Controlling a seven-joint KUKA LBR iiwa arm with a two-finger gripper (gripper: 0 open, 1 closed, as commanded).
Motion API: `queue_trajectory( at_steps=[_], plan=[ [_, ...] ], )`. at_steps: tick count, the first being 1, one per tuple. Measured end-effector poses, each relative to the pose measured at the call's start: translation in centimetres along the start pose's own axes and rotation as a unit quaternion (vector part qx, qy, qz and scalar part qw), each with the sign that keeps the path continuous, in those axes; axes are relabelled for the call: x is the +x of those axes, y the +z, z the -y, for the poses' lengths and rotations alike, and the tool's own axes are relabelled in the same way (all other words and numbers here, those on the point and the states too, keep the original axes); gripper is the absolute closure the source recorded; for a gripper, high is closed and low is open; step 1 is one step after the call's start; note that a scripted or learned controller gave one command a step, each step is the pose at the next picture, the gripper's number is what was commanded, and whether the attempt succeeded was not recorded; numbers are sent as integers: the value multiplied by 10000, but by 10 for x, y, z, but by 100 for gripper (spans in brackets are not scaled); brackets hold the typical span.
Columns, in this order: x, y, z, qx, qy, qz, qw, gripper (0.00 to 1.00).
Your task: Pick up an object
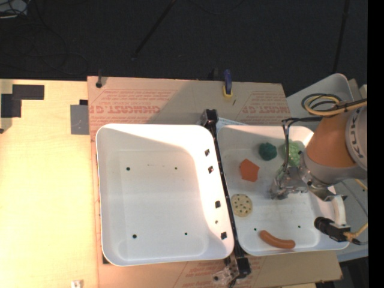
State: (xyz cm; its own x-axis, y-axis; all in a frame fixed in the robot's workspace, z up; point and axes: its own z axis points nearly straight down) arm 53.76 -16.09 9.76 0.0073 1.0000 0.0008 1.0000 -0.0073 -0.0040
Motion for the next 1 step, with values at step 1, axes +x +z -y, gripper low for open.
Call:
queue_trajectory(
  at_steps=[1],
  plan=[
    [0,0,0,2,11,-1,10000,0]
  ],
)
